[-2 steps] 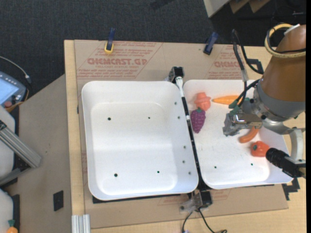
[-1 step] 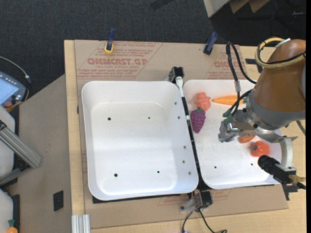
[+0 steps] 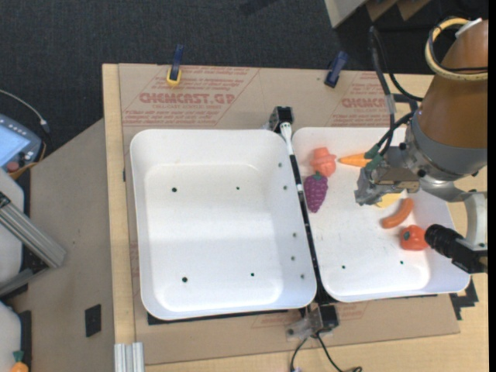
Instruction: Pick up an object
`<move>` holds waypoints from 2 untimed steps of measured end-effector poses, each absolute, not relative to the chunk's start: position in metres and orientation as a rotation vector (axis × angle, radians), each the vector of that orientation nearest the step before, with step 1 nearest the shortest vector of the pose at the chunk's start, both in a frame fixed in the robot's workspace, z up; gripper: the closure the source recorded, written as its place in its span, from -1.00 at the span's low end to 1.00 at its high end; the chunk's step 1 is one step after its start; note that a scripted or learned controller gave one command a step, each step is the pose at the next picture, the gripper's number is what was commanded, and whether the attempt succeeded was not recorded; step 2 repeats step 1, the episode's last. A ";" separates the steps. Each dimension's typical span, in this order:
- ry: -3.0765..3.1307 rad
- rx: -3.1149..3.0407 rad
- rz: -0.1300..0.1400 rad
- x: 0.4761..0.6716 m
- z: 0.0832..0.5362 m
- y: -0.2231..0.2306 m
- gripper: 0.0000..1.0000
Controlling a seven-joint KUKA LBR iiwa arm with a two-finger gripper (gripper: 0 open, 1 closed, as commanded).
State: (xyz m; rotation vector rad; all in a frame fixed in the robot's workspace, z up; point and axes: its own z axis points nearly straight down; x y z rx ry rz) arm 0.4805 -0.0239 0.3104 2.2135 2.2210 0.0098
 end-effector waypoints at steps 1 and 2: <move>2.223 2.228 -0.008 0.478 0.249 -0.033 1.00; 2.223 2.228 -0.008 0.478 0.249 -0.033 1.00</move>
